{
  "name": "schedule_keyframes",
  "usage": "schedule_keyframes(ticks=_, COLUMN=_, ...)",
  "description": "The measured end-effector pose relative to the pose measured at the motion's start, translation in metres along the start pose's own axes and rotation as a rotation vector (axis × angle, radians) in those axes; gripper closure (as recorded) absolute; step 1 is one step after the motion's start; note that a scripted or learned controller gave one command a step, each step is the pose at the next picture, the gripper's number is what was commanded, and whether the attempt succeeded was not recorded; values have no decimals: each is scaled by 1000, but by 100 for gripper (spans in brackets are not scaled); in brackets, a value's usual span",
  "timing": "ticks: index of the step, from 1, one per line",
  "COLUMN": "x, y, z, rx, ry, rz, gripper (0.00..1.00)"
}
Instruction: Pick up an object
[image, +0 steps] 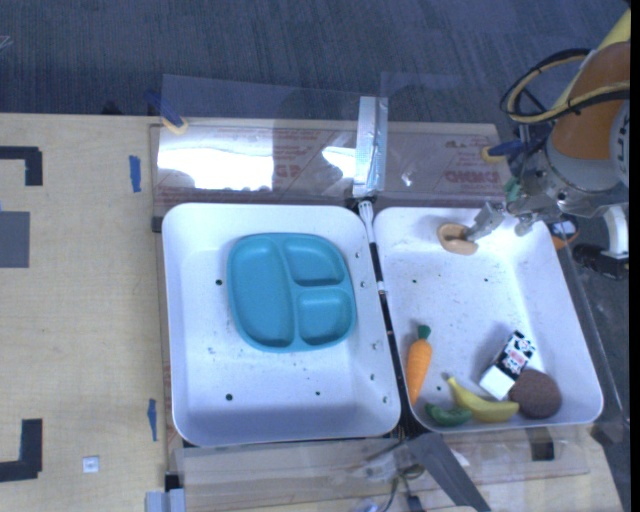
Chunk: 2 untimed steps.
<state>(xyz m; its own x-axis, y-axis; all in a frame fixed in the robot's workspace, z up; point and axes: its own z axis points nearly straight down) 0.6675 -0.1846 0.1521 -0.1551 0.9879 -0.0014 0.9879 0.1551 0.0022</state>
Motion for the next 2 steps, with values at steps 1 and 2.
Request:
schedule_keyframes(ticks=1, x=33, y=-73, z=54, rx=0, ry=1, rz=-197, gripper=0)
schedule_keyframes(ticks=2, x=77, y=-40, z=58, rx=-16, ry=-9, rz=-404, gripper=0)
